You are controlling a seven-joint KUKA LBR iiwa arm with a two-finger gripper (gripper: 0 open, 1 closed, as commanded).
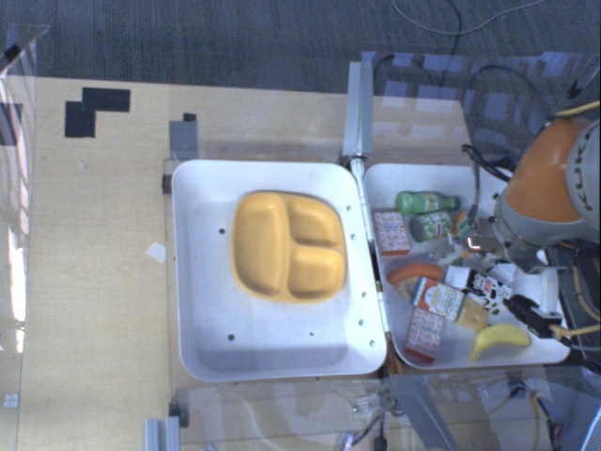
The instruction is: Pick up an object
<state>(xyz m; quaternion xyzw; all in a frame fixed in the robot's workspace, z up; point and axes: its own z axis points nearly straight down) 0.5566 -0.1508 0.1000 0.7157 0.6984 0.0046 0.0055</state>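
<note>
The right bin [377,252] holds several small items: a green bottle [427,201] lying on its side, a green can [430,225], a red and white packet [391,232], a red sausage [415,272], an orange carton [438,299], a red patterned box [424,332], a black and white spotted item [488,294] and a banana [500,338]. My gripper [479,250] hangs low over the right half of this bin, just right of the can and above the spotted item. The grey wrist and orange band [554,172] hide the bin's far right corner.
A yellow divided tray [286,244] lies in the middle of the left bin [202,299]. A metal divider [357,111] stands between the bins at the back. Black cables loop around the arm at the right edge.
</note>
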